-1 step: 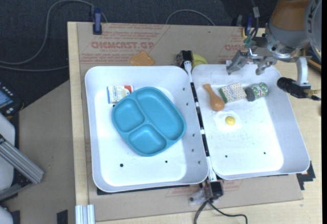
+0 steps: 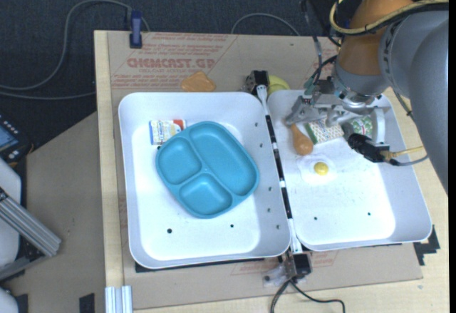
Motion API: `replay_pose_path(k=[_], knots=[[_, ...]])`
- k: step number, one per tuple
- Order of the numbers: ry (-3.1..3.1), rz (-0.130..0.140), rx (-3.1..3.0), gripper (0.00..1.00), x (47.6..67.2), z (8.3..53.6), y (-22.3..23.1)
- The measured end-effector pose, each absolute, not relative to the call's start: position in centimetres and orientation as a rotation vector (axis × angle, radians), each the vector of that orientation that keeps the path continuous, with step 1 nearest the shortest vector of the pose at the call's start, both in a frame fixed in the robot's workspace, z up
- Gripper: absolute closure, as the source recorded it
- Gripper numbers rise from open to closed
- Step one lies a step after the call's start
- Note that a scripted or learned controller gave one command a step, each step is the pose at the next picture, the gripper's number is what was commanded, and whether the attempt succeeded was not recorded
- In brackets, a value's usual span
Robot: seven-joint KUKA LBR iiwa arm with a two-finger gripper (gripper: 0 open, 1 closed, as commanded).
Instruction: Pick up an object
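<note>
The grey arm (image 2: 420,55) with its orange band comes in from the right and bends down over the far part of the right bin (image 2: 356,226). The left bin (image 2: 142,183) carries a blue divided plate (image 2: 206,169) at its middle, with a small printed carton (image 2: 165,130) touching the plate's far-left edge. The gripper (image 2: 329,115) sits low over a green-patterned packet (image 2: 329,132); how wide it stands cannot be told. Just left of it lies an orange carrot-like piece (image 2: 302,140), and nearer, a toy fried egg (image 2: 319,170). Beyond the bins, on the bench, rest an orange lump (image 2: 198,82) and a yellow item (image 2: 278,85)
</note>
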State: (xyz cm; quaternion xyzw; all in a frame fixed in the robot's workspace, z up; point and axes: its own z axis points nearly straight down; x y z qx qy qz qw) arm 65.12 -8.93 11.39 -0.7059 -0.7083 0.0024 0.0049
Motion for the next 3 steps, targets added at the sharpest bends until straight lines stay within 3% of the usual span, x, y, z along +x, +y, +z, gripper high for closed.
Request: replay_pose_path(k=[1,2,3], knots=[[-2.231,-0.012,-2.228,0.0,62.0,9.3,-9.2],[-2.232,-0.013,-2.234,1.0,62.2,10.6,-9.3],[-2.234,-0.012,-2.213,1.0,59.2,19.0,-1.0]])
